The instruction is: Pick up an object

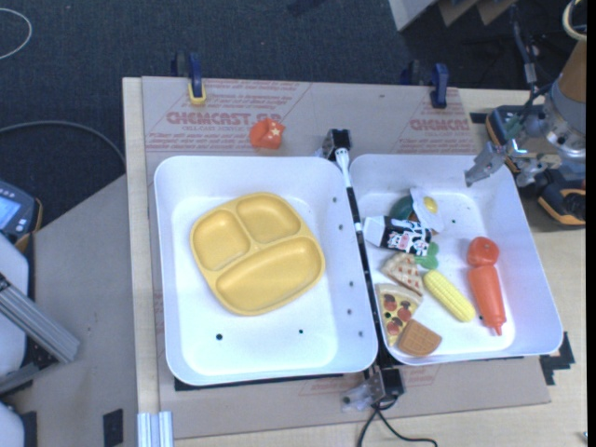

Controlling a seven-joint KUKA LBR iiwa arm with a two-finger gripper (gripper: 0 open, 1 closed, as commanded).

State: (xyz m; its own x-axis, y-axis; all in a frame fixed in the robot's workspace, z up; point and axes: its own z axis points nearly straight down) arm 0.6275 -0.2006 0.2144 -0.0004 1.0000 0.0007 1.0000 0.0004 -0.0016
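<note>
Two white bins are seen from above. The left bin (177, 277) holds a yellow divided plate (257, 250). In the right bin (526, 250), toy foods are clustered: a carrot (486, 282), a corn cob (448, 294), a pizza slice (398, 307) and a milk carton (400, 237). The gripper (488, 163) hangs over that bin's far right corner, well apart from them; whether its jaws are open cannot be told. Nothing appears lifted, so the pick is judged not yet begun.

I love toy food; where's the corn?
The corn lies in the right bin, between the pizza slice and the carrot.
</note>
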